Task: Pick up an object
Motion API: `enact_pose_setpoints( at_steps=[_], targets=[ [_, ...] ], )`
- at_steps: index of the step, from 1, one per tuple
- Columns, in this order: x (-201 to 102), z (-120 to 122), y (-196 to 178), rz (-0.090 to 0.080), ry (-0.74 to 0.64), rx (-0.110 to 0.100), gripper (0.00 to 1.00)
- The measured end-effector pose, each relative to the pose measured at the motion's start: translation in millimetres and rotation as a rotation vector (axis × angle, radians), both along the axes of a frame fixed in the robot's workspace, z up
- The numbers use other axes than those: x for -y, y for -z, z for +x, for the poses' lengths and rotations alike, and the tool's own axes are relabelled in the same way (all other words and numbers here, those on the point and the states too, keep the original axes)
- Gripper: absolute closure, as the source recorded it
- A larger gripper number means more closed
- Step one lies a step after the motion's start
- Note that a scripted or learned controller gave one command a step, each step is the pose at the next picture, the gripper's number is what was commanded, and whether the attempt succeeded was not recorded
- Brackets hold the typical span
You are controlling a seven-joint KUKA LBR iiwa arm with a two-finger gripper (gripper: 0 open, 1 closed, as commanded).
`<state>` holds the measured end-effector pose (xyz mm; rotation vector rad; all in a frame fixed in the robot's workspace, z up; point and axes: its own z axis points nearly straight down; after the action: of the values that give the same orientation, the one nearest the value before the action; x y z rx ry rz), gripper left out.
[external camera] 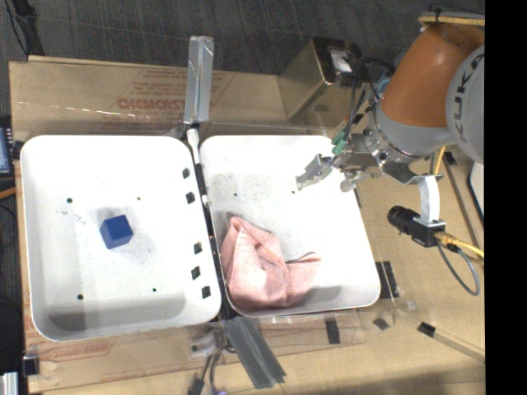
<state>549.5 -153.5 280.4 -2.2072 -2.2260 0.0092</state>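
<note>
Here's the arm [428,72], grey with its orange band, reaching in from the right, and the gripper [315,171] hangs over the upper right part of the right bin [247,151], close to that bin's far right corner. It points down and to the left, above bare white floor. Nothing sits in its grasp, and whether it is spread or closed I cannot tell from this slant.

Down at the near side of the same bin lies the pink cloth [262,266], crumpled into a heap. It presses up against the bin's left wall and runs toward the front edge, with one corner trailing off to the right. It's well apart from the gripper.

Over in the left bin [49,159] there's the blue cube [116,230], alone, left of the middle, sitting flat on the floor of the bin and clear of all the walls.

Between the two bins a row of small black clips [196,249] runs along the shared rims. A grey metal bar [200,76] stands up at the far end of that seam, and brown cardboard [99,97] with red print lies under both bins.
</note>
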Motion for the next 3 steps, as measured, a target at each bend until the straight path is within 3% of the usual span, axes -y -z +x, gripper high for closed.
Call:
enact_pose_setpoints(
  at_steps=[1, 2, 3],
  targets=[
    [24.5, -26.5, 52.2, 0.0, -0.06, 0.001, 0.0],
    [4.9, -39.5, 189.7, 0.003, -0.276, 0.005, 0.0],
    [-52.4, -27.0, 190.1, 0.002, -0.348, 0.004, 0.0]
  ],
)
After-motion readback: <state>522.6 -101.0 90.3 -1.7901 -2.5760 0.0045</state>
